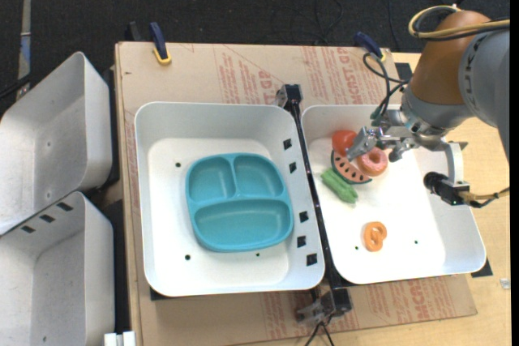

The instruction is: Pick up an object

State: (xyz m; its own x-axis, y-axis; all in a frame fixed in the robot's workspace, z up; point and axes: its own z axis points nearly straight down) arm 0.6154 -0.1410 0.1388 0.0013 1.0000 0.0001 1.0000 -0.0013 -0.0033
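Gripper [381, 143] sits low over the toy cluster in the right bin [454, 251]; can't tell its state. Pink donut [374, 163] just under it, touching watermelon slice [350, 168]; green pod [340, 185] beside; pretzel [374, 237] well apart; blue tray [239, 201] in left bin [154, 174].

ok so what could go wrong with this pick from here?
1. The end effector sits over a tight cluster: donut, watermelon slice, red piece and green pod touch or overlap. It may catch two things, or push them apart and catch none.
2. The cluster lies close to the right bin's left wall, so a nudged toy could wedge there.
3. The pretzel lies apart, an easier target.
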